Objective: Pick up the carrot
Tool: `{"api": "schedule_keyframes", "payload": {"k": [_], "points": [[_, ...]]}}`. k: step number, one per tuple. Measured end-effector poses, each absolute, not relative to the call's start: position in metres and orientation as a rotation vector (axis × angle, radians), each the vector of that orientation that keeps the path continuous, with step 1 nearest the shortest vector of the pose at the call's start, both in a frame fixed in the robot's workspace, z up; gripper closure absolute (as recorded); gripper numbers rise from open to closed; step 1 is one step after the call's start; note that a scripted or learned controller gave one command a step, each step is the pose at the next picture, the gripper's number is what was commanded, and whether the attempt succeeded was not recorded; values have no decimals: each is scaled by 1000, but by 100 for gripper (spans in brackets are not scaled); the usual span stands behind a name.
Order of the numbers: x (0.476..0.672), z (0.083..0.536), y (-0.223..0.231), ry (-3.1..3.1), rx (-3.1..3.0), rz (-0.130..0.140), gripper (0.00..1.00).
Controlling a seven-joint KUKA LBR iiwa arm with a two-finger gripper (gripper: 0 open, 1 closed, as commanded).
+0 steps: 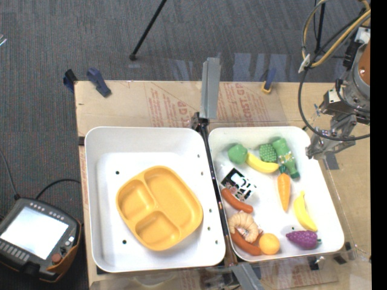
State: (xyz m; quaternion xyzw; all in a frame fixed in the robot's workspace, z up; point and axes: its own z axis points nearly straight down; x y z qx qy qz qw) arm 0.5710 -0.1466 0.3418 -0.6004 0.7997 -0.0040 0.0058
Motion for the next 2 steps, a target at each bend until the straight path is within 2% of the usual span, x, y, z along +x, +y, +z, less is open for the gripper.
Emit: {"api": "schedule_keyframes", "payload": {"k": [1, 2], "points": [[570, 337, -146, 2507, -1883, 2, 0], [583, 194, -139, 2516, -1888, 22, 0]]}}
